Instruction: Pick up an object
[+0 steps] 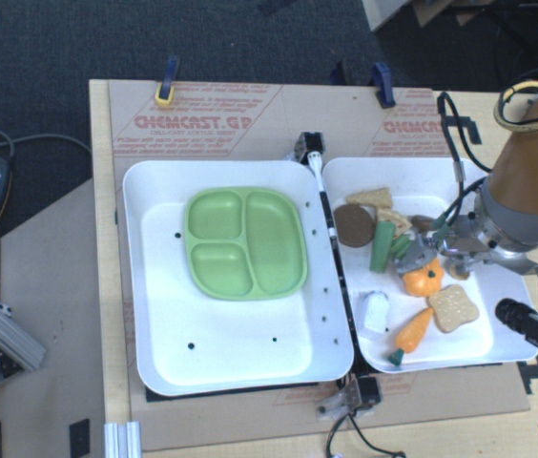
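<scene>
Looking down at a slant from above the worktop (250,113), taking in both bins, arm entering from right.

Where I work: dark carpet floor (107,27).
My bench top (250,122) is brown printed board, clamps (166,84) along its far edge.

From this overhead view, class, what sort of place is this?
Probably a robotics lab bench: two white bins clamped to a board, toy food such as a carrot and bread slice, and a grey robot arm reaching in.
</scene>
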Action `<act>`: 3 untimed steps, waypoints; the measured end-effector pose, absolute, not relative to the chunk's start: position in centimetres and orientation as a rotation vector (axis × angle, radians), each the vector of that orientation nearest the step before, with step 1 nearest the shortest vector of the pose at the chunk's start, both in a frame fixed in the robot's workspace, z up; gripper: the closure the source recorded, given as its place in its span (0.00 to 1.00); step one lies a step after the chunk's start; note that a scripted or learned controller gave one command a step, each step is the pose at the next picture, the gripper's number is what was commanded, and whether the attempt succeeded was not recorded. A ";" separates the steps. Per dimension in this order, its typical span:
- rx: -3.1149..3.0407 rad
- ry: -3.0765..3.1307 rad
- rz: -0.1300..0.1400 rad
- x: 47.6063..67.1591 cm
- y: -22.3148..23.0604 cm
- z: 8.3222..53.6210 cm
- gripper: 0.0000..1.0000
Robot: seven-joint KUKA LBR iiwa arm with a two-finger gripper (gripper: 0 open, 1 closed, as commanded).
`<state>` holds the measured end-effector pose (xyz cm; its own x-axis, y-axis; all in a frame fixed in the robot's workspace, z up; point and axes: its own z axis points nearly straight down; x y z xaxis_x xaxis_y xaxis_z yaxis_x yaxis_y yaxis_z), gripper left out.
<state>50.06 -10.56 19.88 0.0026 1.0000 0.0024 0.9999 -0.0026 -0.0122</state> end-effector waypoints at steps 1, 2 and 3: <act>-2.221 -2.220 0.001 50.3 -10.6 20.4 0.00; -2.217 -2.216 0.006 50.5 -11.0 15.9 0.00; -2.220 -2.217 0.004 51.1 -11.0 11.5 0.00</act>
